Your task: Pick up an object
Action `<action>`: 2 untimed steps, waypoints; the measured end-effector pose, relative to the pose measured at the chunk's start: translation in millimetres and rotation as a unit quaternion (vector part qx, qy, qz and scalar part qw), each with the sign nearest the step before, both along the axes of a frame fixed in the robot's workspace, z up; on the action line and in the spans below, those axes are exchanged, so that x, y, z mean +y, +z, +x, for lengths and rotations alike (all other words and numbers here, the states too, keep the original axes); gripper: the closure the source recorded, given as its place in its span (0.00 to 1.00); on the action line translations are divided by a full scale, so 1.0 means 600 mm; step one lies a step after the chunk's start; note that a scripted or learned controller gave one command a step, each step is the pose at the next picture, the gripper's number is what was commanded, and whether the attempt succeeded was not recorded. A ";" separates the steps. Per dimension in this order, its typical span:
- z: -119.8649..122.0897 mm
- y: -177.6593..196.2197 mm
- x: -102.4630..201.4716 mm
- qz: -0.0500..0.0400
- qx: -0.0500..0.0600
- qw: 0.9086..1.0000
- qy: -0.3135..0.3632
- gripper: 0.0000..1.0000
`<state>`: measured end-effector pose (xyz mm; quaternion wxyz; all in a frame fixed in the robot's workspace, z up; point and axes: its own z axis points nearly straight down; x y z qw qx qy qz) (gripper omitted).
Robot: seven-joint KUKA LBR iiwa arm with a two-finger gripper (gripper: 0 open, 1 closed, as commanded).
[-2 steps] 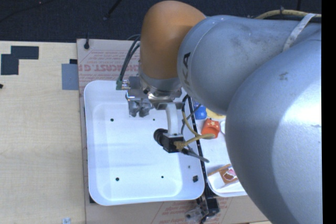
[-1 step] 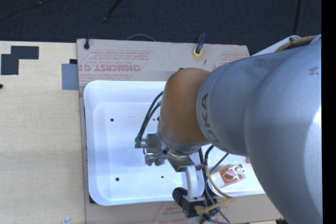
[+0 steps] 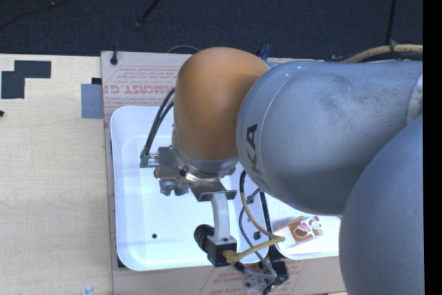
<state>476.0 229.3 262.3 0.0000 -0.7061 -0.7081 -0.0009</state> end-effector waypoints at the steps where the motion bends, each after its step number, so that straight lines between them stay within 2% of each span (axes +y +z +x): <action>1: 0.001 0.160 0.011 0.001 -0.002 1.000 -0.001 1.00; 2: 0.001 0.466 0.023 0.003 -0.006 1.000 -0.001 1.00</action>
